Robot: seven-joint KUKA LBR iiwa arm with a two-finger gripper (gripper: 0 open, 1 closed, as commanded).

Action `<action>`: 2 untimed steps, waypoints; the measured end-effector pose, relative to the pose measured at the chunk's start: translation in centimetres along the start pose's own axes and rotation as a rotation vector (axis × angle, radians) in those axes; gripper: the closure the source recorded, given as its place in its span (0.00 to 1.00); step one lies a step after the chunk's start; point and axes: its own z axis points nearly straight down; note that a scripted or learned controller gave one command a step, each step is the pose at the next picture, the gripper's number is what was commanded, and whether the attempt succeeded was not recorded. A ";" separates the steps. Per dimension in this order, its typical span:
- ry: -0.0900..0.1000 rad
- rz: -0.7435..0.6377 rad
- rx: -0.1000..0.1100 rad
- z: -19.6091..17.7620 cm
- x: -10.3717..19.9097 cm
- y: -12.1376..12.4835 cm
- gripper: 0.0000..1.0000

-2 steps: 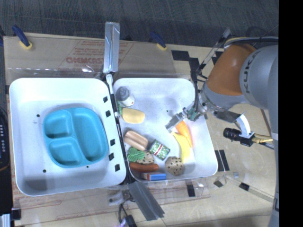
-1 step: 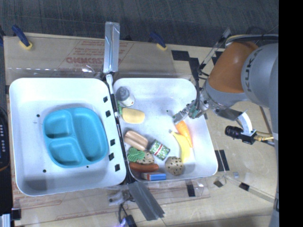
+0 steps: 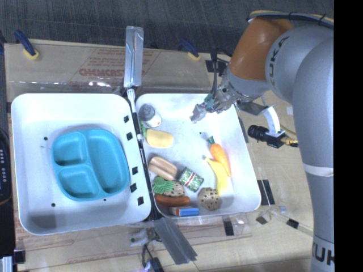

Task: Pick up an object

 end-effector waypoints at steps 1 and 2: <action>0.000 0.003 0.003 0.1 -0.1 -0.2 0.00; 0.003 0.033 0.009 6.1 -3.9 -7.0 0.00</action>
